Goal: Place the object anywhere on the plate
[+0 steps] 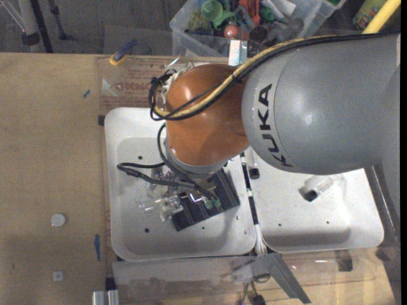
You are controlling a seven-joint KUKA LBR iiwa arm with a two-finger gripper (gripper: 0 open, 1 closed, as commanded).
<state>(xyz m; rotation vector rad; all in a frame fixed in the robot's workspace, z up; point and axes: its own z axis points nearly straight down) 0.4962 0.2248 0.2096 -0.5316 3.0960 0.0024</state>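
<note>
My gripper (170, 202) hangs low over the middle of the left white bin (127, 234), under the orange wrist band. Its black body and cables cover the bin floor there. Something clear and glinting (147, 202) lies just left of the gripper, too blurred to name. A small clear object with a black end (316, 188) lies in the right white bin (331, 234), apart from the gripper. The arm hides most of both bins' far halves.
A clear tub of colourful toys (254, 8) stands behind the bins. A small white disc (58, 220) lies on the wooden bench at the left. The large grey arm link (331, 100) spans the right bin.
</note>
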